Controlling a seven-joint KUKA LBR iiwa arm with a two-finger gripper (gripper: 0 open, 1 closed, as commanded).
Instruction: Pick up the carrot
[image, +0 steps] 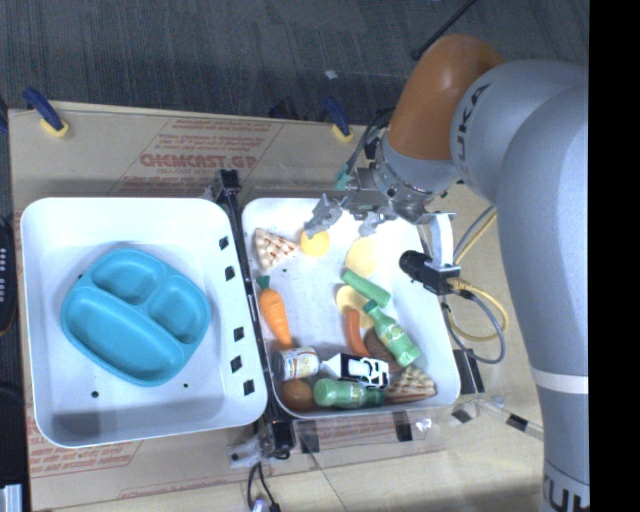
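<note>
Carrot (275, 316) lies along right bin (436, 318) left wall, toward front-left of your gripper (345, 217). Gripper spread, holding nothing, hovering near back edge.

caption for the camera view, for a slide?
Gripper above right bin; carrot lies by its left wall.

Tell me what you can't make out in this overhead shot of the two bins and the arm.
- Gripper: small and blurred in the camera view; whether it is open or shut cannot be told.
- Yellow item beside the gripper: too blurred to identify.
- Items at the right bin's near end: piled, overlapping each other, so their shapes are partly hidden.
- Carrot: lies apart by the left wall, plainly visible.
</note>
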